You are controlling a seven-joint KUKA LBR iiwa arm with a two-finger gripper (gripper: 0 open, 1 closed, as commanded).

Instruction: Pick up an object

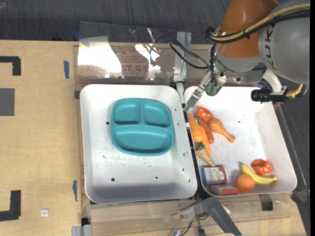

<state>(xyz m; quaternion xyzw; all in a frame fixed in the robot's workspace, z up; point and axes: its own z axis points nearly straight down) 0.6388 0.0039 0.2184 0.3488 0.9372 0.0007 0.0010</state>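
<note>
The arm [261, 38] comes in from the right and hangs over the top left corner of the right bin [280, 132]; nothing is picked up yet, as far as I can judge. The left bin [93, 112] carries a teal tray [142, 126] w/ three compartments, all bare, and this tray lies flat, well apart from the arm. The right bin holds all small items: an orange toy group [204, 129] near its left wall (looks like a carrot and a drumstick, touching each other), a cone [205, 156] just below it, a can [215, 174] at the bottom edge, then a banana [257, 176], an orange [245, 183] touching the banana, and a red fruit [261, 166] beside it. The gripper [193, 100] points down-left, its tip is just above the red top of the toy group, near the wall between the bins. Its grip state I cannot tell, it is too small and seen from the side. No item sits in it. So approx. the reach is done; descent, closing and lift are left. Probable target is the toy group, but this is only my guess.
</note>
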